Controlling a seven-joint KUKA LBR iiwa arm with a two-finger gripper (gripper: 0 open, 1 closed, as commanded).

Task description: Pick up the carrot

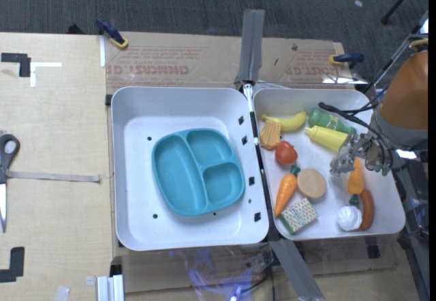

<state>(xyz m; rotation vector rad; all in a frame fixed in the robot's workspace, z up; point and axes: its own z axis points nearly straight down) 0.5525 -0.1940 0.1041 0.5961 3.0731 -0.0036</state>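
Carrot (285,190): lower centre-right of frame, in right bin (392,228), leaves up, beside round cookie (313,183). Gripper (346,159): further right, over other food; finger state cannot be told; apparently off-target.

a blue divided plate (197,171) sits in the left bin (129,156); a banana (289,121) and tomato (286,153) lie in the right bin (392,221).

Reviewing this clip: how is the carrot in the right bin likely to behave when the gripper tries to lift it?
The carrot looks like a smooth, tapered toy, so it is probably stiff and light, yet apt to slip between fingers. Its rounded body may roll if nudged. It lies close to the tomato and round cookie, so these might get bumped.
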